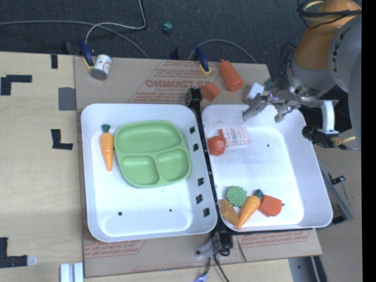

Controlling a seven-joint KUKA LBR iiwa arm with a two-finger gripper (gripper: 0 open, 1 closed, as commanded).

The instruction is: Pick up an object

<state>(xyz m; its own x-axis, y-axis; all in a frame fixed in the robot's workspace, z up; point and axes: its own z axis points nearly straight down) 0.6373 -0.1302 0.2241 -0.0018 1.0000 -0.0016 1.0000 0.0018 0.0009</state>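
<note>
Upper left of frame: small white can [101,66] lying on the cardboard sheet [170,87], a blue clip [87,54] just beside it. Left bin [94,175] holds a carrot [107,147] along its left side, touching or nearly touching a green divided plate [154,153] that fills the bin's middle. Black strip with clips runs down the seam between the bins.

Right bin [305,175]: red round piece [216,145] against the left wall in its upper part, pink-and-white packet [236,136] just beside it. Lower left corner of that bin is crowded: green bumpy item [237,195], second carrot [248,209], tan piece [228,211] and red-orange block [270,205], all touching or overlapping.

Above the bins on the cardboard: orange bottle-shaped toy [231,76] and a small red-orange chunk [210,91], another blue clip [202,61] near them.

Table [35,169] is light wood with black tape marks at left; dark carpet floor and cables across the top of frame.

Tool [267,107] sits over the upper edge of the right bin, fingers spread wide, nothing between them, well apart from the packet below-left. Grey-orange arm [329,34] enters from upper right.
</note>
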